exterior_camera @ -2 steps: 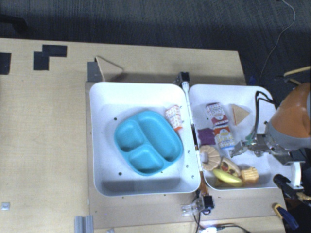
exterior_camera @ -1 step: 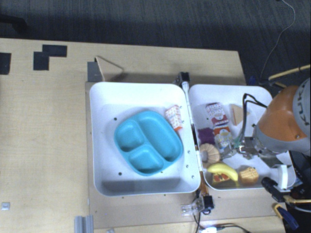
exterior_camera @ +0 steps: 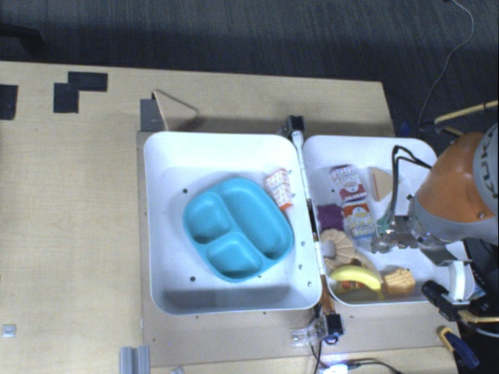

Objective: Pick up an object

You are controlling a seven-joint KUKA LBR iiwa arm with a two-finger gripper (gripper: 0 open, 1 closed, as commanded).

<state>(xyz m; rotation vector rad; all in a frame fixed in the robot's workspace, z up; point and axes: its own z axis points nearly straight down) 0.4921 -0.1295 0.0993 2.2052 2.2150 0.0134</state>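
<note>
So the tan wooden worktop (exterior_camera: 70,232) carries two shallow white bins, the left bin (exterior_camera: 168,209) holding a blue divided plastic plate (exterior_camera: 236,228). The tool (exterior_camera: 383,240) hangs low in the cluttered right bin (exterior_camera: 413,148), looks like the reach-in step. Can't tell its grip state; next it probably needs to settle on something like the yellow banana (exterior_camera: 355,277) nearby.

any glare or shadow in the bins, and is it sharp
Camera view: soft overall, small labels unreadable; mild glare on the left bin's white walls; the blue tray casts a faint shadow; the arm darkens the right bin near the banana.
</note>
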